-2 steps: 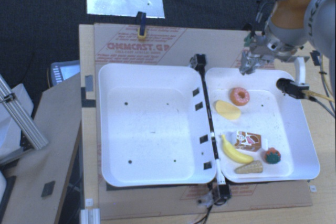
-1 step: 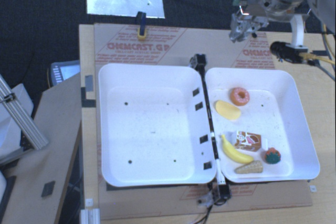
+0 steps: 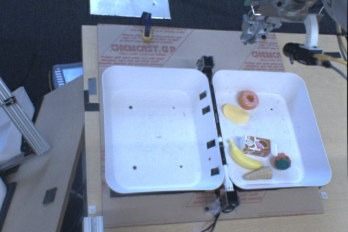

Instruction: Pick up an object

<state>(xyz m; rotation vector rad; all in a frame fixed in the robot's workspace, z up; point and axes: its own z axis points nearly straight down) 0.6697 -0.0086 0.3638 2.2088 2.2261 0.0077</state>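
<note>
Donut [image 3: 248, 99] lies at the far end of the right bin [image 3: 310, 117], nearest of the pieces to the claw [image 3: 254, 29], which hangs above the worktop beyond the bin's far rim; whether it is clenched I cannot tell.

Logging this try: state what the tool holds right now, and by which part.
Nothing shows in the tool; it hangs above the bench beyond the right bin, where the donut and banana lie untouched.
</note>
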